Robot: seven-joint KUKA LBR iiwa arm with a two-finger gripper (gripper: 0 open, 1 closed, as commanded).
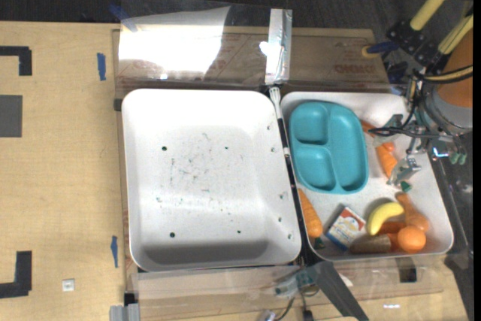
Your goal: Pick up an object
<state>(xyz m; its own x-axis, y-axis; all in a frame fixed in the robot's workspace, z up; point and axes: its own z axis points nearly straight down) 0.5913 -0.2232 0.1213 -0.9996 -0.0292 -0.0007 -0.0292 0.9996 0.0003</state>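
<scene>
Gripper (pixel 406 171): lowered at the right bin's (pixel 443 225) right side; finger state cannot be told.
Carrot piece (pixel 386 158): seen just left of the gripper.
Teal tray (pixel 328 145): further left.
Banana (pixel 384 215), orange (pixel 412 237): below the gripper.

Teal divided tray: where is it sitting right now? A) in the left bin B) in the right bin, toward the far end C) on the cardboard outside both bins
B: the teal divided tray lies inside the right bin, beyond the banana and the orange.
</scene>
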